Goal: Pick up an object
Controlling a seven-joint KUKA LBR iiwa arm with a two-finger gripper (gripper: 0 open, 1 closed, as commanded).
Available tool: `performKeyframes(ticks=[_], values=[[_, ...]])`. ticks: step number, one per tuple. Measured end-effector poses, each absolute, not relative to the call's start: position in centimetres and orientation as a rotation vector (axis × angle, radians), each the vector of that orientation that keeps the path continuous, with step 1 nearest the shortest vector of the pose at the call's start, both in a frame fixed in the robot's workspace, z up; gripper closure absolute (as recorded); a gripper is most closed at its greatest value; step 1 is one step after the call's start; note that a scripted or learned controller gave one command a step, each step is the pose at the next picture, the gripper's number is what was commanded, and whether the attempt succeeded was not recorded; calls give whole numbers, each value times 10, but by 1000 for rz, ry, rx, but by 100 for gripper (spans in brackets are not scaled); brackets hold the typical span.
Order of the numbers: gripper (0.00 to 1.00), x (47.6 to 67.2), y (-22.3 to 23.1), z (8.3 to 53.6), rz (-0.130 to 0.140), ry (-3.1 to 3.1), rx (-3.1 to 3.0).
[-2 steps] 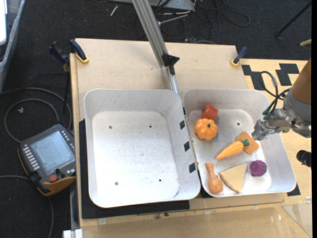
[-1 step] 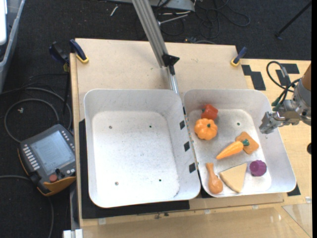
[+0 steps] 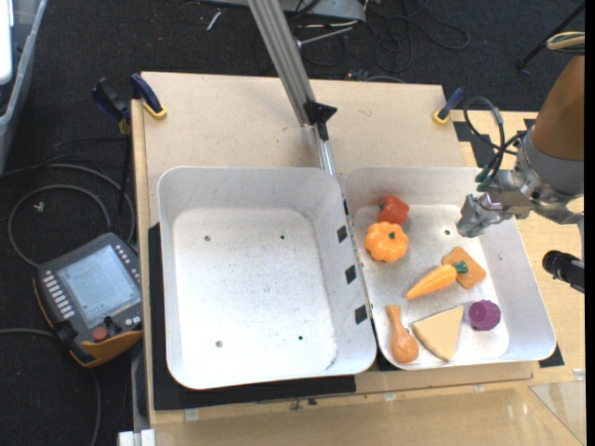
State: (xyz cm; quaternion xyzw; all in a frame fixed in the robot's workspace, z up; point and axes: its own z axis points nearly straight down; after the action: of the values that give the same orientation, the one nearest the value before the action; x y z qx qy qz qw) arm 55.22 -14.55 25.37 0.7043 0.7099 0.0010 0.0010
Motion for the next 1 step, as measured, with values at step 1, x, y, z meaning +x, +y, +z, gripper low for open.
performKeyframes(ticks=[1], values=[[100,579,-105,244,2,2229,2212]])
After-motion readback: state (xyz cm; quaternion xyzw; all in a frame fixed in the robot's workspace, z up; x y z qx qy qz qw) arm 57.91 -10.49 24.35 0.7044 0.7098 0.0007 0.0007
